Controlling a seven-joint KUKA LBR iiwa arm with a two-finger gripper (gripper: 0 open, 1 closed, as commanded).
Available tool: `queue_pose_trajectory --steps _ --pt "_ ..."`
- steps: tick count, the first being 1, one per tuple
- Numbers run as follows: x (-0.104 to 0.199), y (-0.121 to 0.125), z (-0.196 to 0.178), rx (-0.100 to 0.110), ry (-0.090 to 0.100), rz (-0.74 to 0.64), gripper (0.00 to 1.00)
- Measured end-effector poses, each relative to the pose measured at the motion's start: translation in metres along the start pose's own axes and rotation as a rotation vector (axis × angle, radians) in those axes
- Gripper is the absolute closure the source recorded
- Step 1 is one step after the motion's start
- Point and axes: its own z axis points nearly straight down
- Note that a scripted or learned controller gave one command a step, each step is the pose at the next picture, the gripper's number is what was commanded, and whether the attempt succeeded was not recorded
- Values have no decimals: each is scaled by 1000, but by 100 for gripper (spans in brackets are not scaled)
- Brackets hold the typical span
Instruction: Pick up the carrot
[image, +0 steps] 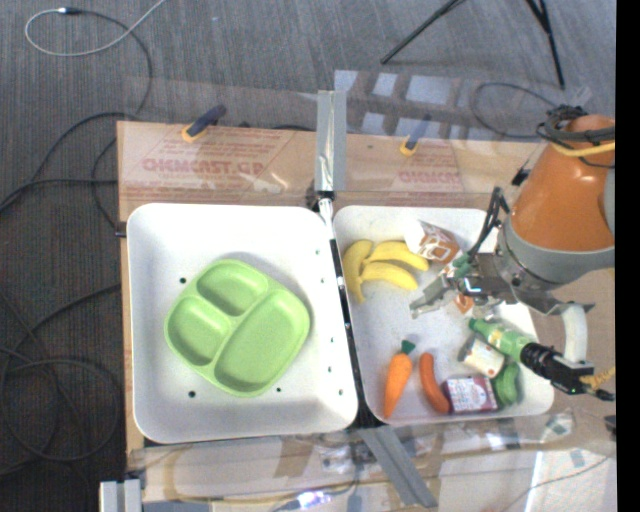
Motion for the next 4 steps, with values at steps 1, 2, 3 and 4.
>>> queue_pose_trajectory --steps 1,2,3,4 --pt "-3 -12 89 1 1 -132 0" --pt "-4 -10 155 -7 -1 -29 0" --pt "-3 -10 146 -6 2 -28 100" --pt "77 -12 64 1 -2 145 100"
